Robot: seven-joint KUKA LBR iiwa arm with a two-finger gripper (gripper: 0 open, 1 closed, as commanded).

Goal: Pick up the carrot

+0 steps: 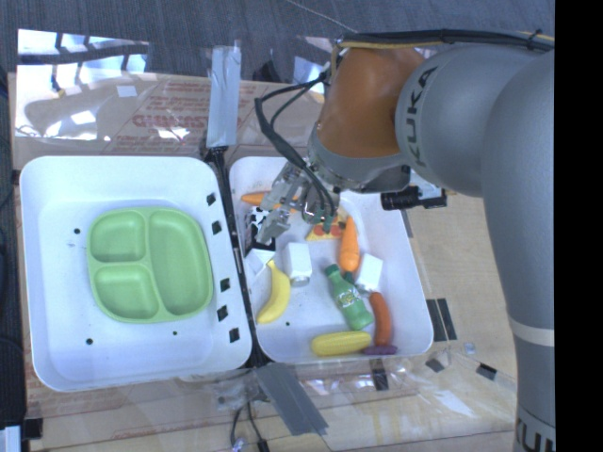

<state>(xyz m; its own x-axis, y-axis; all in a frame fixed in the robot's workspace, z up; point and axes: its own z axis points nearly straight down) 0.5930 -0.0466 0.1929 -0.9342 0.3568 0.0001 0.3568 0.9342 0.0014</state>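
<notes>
Gripper [283, 210] seemingly above carrot [350, 243]

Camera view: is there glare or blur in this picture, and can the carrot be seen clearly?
In the camera view, bright glare lies on the clear sheet behind the bins. The left bin looks washed out white, with the green plate sharp. The carrot is a little soft but plain, just below the tool, whose shape is blurred and dark under the arm.
</notes>
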